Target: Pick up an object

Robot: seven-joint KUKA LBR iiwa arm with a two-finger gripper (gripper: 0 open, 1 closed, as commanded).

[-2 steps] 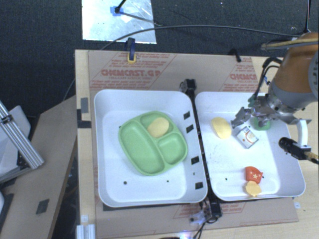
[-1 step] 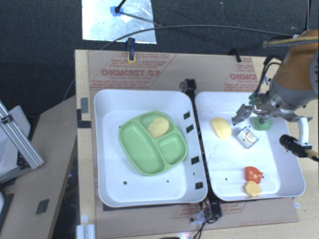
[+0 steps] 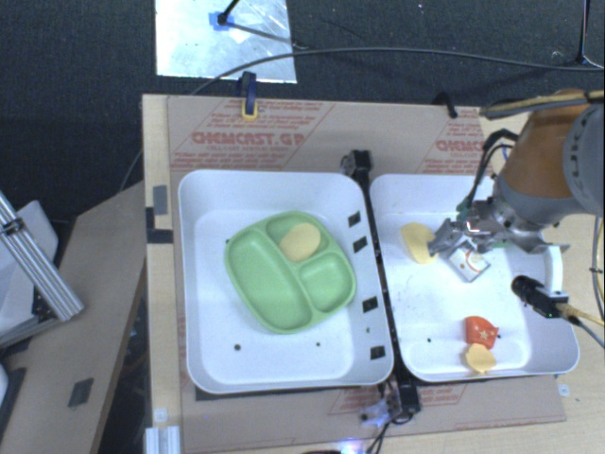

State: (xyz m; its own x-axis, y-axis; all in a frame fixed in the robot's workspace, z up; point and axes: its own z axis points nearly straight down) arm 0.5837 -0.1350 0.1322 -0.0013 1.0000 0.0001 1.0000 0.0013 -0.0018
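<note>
My gripper (image 3: 458,252) hangs low over the right bin (image 3: 539,348), near its middle. A pale yellow object (image 3: 415,242) lies on the bin floor just left of the gripper, close to it; whether they touch I cannot tell. Nearer the front of the same bin lie a small red object (image 3: 480,329) and a yellow piece (image 3: 479,357) right below it, both apart from the gripper. The grey arm with its orange band (image 3: 539,159) comes in from the right.
The left bin (image 3: 208,253) holds a green divided plate (image 3: 269,287) with a yellow object (image 3: 301,242) in its upper compartment. A black clip-lined divider (image 3: 373,272) runs between the bins. Cables trail over the right bin's far edge.
</note>
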